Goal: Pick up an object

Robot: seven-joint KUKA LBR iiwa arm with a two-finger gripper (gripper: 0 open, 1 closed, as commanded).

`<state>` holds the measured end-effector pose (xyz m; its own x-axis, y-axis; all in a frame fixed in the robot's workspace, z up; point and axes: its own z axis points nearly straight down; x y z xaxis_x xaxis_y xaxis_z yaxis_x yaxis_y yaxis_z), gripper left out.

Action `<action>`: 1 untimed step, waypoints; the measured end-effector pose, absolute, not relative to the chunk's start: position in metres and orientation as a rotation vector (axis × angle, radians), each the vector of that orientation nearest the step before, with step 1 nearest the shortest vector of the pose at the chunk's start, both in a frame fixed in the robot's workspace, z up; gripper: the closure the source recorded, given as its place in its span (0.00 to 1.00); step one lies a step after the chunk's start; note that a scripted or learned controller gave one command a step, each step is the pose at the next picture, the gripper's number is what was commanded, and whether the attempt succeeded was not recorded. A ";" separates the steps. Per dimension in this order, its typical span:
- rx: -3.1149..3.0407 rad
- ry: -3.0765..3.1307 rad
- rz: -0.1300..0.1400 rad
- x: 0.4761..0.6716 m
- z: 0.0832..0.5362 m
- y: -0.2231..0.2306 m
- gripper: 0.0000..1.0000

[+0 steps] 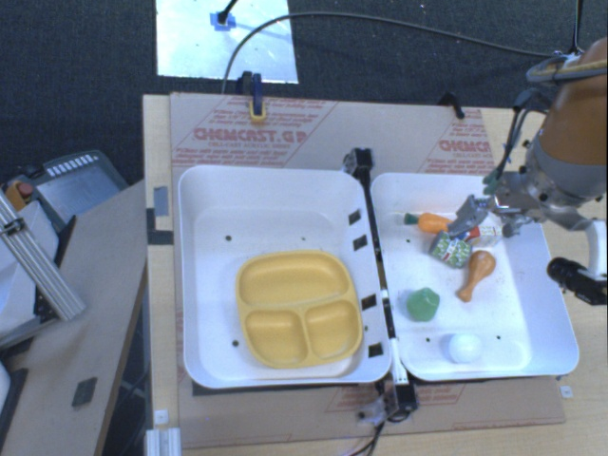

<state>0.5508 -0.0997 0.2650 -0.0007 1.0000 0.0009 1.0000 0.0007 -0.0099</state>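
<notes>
Camera view: board (285, 126) reads "CHEMCAST GP" twice. Two bins; left bin (204, 255) holds one yellow tray (296, 307). Right bin's (541, 350) far edge: gripper (470, 218) over green can (450, 248).

Glossy plastic yellow tray (296, 307); smooth white bins (275, 190); bench (313, 126) perhaps cardboard.
</notes>
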 end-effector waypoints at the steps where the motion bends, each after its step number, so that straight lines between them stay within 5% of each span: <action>1: -2.219 -2.226 -0.002 0.553 0.271 -0.100 0.00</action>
